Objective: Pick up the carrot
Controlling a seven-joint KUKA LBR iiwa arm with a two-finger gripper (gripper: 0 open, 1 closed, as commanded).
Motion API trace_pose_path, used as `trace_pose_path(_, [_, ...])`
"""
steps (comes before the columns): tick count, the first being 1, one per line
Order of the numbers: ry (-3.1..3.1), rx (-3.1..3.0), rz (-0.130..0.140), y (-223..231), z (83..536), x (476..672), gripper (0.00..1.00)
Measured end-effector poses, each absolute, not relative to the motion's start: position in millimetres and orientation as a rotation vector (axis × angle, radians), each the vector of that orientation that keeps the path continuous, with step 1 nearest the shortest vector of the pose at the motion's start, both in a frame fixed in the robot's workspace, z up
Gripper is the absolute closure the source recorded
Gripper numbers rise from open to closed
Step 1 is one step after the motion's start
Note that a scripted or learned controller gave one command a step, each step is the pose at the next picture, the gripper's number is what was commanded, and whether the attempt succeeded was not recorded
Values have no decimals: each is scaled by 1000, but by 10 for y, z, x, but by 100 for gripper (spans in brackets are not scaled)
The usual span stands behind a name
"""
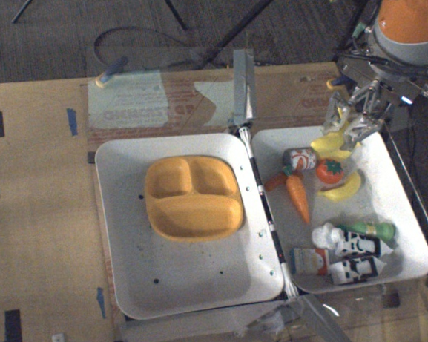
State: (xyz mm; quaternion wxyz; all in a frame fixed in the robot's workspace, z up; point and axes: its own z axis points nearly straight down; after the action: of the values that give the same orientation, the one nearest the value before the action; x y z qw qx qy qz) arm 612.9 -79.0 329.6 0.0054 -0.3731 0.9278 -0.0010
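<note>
The carrot (298,197) is orange and tapered, and lies in the right bin (403,209) near its left wall with its thin tip toward the front. My gripper (354,119) hangs over the bin's far right corner, above a yellow fruit (328,144). It is well back and to the right of the carrot and does not touch it. Nothing from the bin is visibly lifted.
Around the carrot lie a small can (300,159), a red piece (276,181), a tomato (330,171) and a banana (343,189). A green-capped bottle (367,230), cartons (354,270) and a small box (310,260) crowd the front. The left bin (126,271) holds a yellow divided plate (194,196).
</note>
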Motion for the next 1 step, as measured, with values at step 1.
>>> trace_pose_path(1, [2628, -1713, 2, -708, 2752, 6301, 100])
